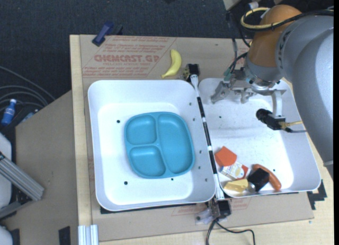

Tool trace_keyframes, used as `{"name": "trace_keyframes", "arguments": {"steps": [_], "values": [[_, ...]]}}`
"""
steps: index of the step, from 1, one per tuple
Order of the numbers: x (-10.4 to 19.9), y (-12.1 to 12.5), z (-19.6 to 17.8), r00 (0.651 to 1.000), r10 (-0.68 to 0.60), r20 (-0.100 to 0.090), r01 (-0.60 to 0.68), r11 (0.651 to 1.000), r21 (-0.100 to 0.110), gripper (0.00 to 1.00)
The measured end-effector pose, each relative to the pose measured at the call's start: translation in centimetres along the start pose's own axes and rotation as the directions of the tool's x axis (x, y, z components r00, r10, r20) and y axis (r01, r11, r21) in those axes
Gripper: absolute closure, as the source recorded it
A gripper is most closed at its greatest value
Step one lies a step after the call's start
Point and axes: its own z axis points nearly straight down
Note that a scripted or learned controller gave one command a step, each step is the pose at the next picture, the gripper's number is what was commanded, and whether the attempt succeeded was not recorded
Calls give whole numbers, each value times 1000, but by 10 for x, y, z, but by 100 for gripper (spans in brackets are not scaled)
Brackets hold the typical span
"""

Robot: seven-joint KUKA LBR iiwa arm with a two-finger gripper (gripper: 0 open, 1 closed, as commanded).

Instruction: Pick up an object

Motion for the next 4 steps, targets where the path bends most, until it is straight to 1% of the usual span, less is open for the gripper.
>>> {"name": "trace_keyframes", "arguments": {"steps": [1, 2, 3, 4], "values": [[-1, -1, 11, 1000, 1, -2, -1, 1000, 6, 0], [-1, 0, 0, 1000, 0, -1, 0, 1000, 3, 100], [-1, 0, 0, 1000, 0, -1, 0, 1000, 4, 0], [-8, -77, 11, 1000, 3, -3, -3, 1000, 6, 0]]}}
